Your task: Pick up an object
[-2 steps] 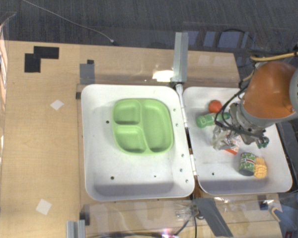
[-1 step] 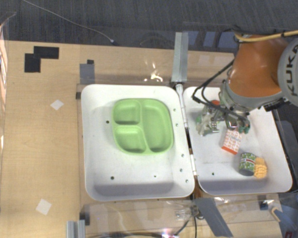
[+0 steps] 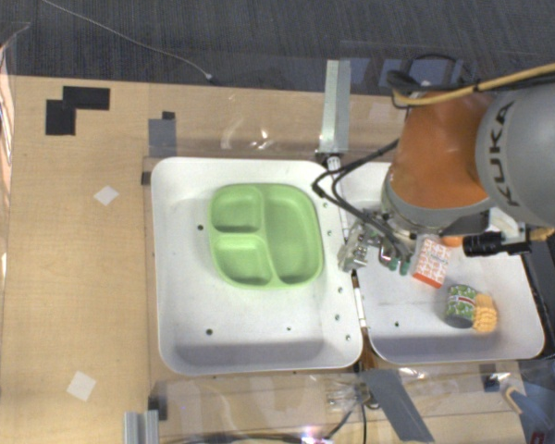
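Green tray in L bin; hand over R bin.

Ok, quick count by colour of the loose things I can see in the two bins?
Green: 1, the divided tray in the left bin.
Red and white: 1, the small carton in the right bin.
Green and yellow: 1, the round item, right bin.
Total: 3

Two white bins side by side on wooden bench, black tape marks top-left
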`<state>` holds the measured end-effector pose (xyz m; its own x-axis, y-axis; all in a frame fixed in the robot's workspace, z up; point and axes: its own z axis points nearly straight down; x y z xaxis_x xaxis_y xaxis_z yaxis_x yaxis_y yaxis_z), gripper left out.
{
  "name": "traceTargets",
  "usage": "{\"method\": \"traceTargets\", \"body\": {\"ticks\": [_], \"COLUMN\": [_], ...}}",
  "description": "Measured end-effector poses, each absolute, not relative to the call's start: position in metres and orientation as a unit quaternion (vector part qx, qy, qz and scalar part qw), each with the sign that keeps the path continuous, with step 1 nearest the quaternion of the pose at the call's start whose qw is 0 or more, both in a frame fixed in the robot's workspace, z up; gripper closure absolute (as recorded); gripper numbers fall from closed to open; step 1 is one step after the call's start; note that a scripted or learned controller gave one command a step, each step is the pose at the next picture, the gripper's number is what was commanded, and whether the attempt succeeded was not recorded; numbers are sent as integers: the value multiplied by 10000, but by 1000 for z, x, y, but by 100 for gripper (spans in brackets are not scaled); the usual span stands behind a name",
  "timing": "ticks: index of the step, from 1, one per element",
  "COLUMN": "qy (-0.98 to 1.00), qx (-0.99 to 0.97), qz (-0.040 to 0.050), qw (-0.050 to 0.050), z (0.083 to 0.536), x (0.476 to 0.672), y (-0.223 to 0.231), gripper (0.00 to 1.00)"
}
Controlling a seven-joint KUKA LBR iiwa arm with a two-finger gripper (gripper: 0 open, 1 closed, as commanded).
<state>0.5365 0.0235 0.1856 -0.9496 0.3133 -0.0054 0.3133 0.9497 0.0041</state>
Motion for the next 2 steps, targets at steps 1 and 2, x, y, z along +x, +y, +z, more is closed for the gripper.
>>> {"method": "traceTargets", "body": {"ticks": [1,2], "qy": [8907,9931], "qx": [4546,1168], "qz": [14,15], "qw": [15,34], "z": [196,186], "x": [505,494], "y": [69,100], "gripper": [100,100]}}
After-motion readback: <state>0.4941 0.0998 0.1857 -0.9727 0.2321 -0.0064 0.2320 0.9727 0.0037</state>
